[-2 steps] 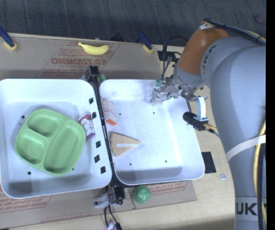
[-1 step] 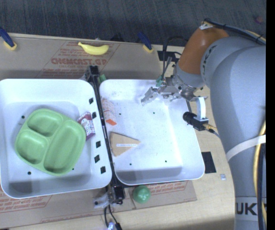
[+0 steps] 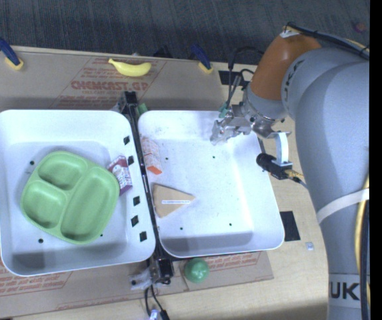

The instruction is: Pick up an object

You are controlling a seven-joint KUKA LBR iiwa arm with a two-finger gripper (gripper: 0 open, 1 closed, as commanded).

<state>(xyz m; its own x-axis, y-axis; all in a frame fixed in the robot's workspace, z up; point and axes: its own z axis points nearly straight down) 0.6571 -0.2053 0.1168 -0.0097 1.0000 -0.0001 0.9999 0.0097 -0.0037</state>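
Observation:
A tan wedge-shaped piece (image 3: 171, 199) lies flat in the right bin (image 3: 244, 205), near its left wall. A small orange bit (image 3: 153, 170) sits just above it. My gripper (image 3: 221, 132) hangs over the far right part of the right bin, well up and right of the wedge. Nothing shows between its fingers. In the left bin (image 3: 11, 179) rests a green divided plate (image 3: 69, 195), with a small dark red packet (image 3: 120, 171) at its right edge.
A yellow banana (image 3: 130, 66) lies on the cardboard behind the bins. A green ball (image 3: 195, 270) sits on the bench in front of the right bin. Blue clamps (image 3: 9, 52) hold the cardboard's far edge. The arm's grey body (image 3: 331, 132) fills the right side.

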